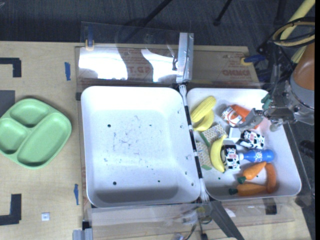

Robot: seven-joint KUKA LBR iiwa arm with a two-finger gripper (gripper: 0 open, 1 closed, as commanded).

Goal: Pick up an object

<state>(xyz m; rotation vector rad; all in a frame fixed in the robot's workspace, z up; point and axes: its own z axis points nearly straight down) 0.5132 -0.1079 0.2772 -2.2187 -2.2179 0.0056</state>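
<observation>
- Where the two white bins meet, the right bin point(295, 184) serves as landmark: inside lie two smooth yellow bananas point(203, 112), two orange carrots point(253, 170), two black-and-white cow figures point(253, 139), one blue bottle point(257, 156).
- Left of it: one green sectioned plate point(33, 132).
- Gripper point(274, 115): above its right rim; finger state indiscernible.

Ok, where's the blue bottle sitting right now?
In the camera view the blue bottle lies in the right bin, toward its near side, just below the black-and-white cow toy and above the carrot.
</observation>
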